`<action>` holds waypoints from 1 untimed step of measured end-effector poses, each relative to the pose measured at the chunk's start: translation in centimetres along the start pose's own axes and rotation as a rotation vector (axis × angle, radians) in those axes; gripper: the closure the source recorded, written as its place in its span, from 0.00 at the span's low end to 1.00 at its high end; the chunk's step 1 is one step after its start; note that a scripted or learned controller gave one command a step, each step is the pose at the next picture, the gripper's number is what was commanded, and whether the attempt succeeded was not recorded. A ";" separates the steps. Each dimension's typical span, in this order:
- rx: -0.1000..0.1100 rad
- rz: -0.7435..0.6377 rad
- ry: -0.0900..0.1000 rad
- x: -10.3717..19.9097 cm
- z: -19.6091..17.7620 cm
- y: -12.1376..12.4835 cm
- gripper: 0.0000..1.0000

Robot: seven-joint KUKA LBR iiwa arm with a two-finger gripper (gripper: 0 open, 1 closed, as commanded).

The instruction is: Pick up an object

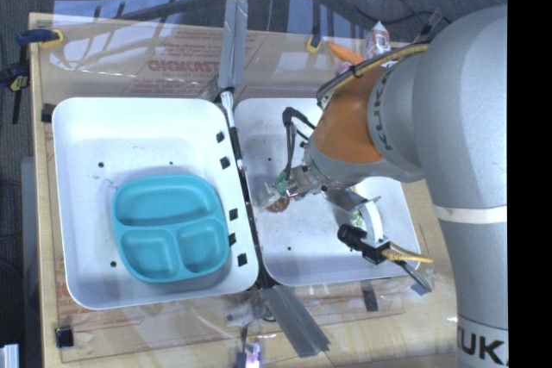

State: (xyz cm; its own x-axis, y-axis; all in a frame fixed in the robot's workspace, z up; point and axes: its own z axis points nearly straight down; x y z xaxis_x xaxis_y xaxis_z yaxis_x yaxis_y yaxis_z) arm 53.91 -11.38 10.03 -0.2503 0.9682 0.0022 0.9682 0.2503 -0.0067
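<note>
We see two white bins side by side on the bench [129, 56]. The left bin [82, 142] has a blue tray [168, 228] in it. The tray lies flat on the bin floor, in the near half, closer to the wall that the two bins share. It is turned a little. It has three parts: one long part on the far side and two smaller parts on the near side.

The big grey arm [457, 125] comes in from the right and bends down over the right bin [323, 267]. Its orange band [345, 129] is above the middle of that bin. The gripper [285, 185] is low in the right bin, on its left side, near the shared wall. We cannot tell if it is wide or narrow, because it looks small and dark here. We also cannot tell if it holds anything.

A small red-brown thing [276, 205] lies on the floor of the right bin, just beside the tip of the gripper. It is too small for us to say what it is. We cannot tell if the gripper touches it.

Small black squares [233, 215] sit along the shared wall. A grey bar [233, 39] lies on the bench behind the bins, in line with that wall. An orange thing [345, 52] lies behind the right bin, well apart from the gripper.
</note>
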 end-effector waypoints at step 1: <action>0.002 -0.006 -0.008 -0.1 0.8 3.5 1.00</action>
State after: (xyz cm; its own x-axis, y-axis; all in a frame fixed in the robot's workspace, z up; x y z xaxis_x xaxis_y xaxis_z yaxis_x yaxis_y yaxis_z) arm 57.28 -10.63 9.22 -0.2565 0.9665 -0.0058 0.9665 0.2565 -0.0083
